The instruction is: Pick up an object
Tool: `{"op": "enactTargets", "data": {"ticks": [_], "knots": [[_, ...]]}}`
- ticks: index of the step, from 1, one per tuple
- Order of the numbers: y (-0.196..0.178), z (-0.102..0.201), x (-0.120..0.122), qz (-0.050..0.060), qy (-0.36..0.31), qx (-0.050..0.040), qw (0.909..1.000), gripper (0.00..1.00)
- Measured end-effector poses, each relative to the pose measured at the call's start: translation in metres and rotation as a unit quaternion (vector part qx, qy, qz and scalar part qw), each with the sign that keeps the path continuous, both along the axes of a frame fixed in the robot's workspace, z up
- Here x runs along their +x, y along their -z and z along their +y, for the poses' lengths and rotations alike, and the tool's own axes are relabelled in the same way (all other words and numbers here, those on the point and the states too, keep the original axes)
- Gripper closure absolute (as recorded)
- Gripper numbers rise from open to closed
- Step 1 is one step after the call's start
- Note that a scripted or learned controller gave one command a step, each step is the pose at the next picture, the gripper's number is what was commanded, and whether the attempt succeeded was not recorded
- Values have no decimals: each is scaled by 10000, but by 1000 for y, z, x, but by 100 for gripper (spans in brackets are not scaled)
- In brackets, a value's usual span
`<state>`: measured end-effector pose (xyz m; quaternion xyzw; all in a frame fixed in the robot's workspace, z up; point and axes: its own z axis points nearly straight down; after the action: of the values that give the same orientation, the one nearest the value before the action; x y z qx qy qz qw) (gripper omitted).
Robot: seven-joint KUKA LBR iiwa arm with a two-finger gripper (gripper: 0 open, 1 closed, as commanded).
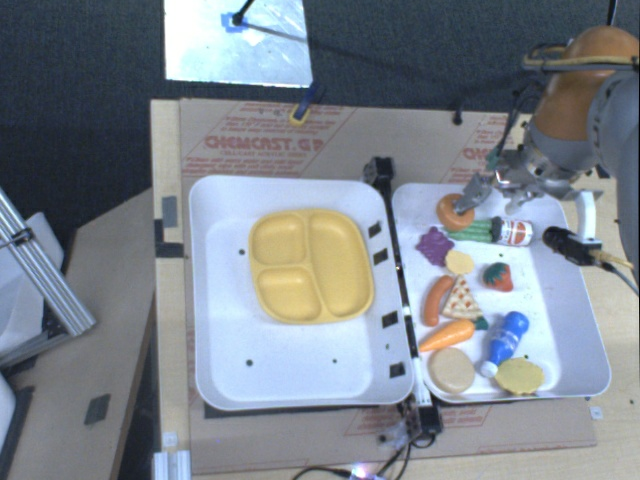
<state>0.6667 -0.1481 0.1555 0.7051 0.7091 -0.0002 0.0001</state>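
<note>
Status: pick not yet done, by my reading. The gripper [478,194] hangs over the upper left corner of the right bin [572,298], its fingers spread apart, one tip just above or touching the orange round toy [455,214]; nothing is held between them. Remaining: close on a piece and lift it.

Right bin, contents, upper to lower: orange round toy; green-and-white bottle lying flat [503,232]; purple grapes [434,245]; small yellow disc [459,262]; red strawberry [499,277]; sausage [437,299]; pizza slice [461,299]; carrot [446,336]; blue bottle [505,338]; tan round biscuit [451,370]; yellow lemon-like piece [520,376]. Pieces lie close, several touching.

Left bin [215,268]: one yellow divided plate [308,265], centre.

Worktop [250,133]: pale brown board with red print beneath both bins. Upper left of frame: shiny square sheet [237,28] on dark floor. Far left: metal rails [35,268].
</note>
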Motion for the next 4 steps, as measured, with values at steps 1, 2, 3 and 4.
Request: {"op": "enactTargets", "data": {"ticks": [1, 2, 3, 4], "knots": [[43, -1, 4, 33, -10, 6, 10000, 0], [65, -3, 4, 72, -15, 10, 10000, 0], [52, -1, 5, 101, -36, 46, 9999, 100], [4, -8, 6, -33, 16, -4, 10000, 100]]}}
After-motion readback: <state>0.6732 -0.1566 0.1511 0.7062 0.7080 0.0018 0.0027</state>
